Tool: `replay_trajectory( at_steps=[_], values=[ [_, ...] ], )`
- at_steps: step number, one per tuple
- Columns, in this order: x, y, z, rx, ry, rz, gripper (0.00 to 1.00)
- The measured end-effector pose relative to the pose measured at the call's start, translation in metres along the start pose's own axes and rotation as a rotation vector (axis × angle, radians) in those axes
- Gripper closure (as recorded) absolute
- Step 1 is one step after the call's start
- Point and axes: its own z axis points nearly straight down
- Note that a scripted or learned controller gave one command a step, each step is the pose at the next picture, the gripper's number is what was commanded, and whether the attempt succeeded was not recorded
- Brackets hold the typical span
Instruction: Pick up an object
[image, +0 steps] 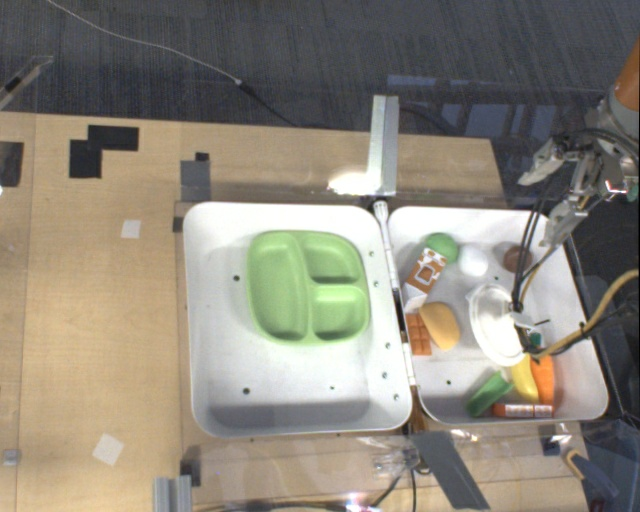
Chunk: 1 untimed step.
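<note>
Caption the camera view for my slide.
Gripper near right bin's far corner; green tray in left bin.

The green plate (305, 285) fills the left bin's (280, 385) middle, its near edge bare; the right bin (445, 385) is crowded.

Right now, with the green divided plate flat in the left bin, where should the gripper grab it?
Probably the rim on the view's right, coming straight down astride it beside the two small compartments. The green plate lies flat, looks too wide to span, and its raised rim is the thinnest edge on offer.
</note>
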Motion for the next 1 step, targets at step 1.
replay_trajectory(
  at_steps=[1],
  values=[
    [0.0350, -0.0050, 0.1159, -0.001, 0.003, -0.117, 0.00]
  ],
)
